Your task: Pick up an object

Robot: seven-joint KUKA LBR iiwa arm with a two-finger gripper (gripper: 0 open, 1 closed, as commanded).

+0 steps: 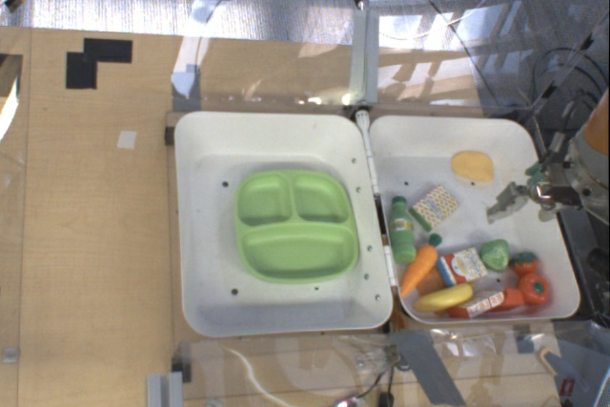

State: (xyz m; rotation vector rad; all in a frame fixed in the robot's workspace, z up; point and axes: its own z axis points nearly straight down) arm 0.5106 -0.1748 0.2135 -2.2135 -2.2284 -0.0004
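Observation:
My gripper [526,207] hangs over the right side of the right bin [419,136], its fingers open with nothing between them. It is right of a yellow round piece [472,166] and above a green pepper [494,254]. Toy foods crowd the bin's front: a checkered packet [435,204], a green bottle [402,229], a carrot [417,270], a banana [444,298], a small carton [464,264] and red pieces [529,287].
The left bin [205,205] holds a green divided plate [296,225]. A divider ridge [375,205] separates the bins. Cables and a clear panel sit at the back right.

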